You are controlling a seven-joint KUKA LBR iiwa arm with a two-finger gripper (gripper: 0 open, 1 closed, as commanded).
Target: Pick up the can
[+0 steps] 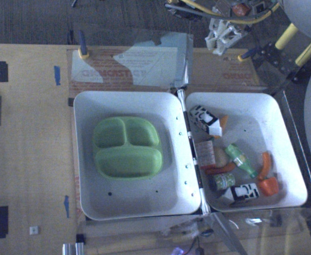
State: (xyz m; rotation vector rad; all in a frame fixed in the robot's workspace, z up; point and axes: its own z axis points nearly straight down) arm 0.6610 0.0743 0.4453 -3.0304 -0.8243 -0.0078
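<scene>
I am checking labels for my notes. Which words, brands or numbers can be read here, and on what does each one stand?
Red print on the cardboard behind the bins: mirrored and too blurred to read.
Wrapper of the small packet in the right bin: too small to read.
Label of the can: too small to read.

Faint, unreadable red lettering on the cardboard (124,73) behind the bins.
</scene>
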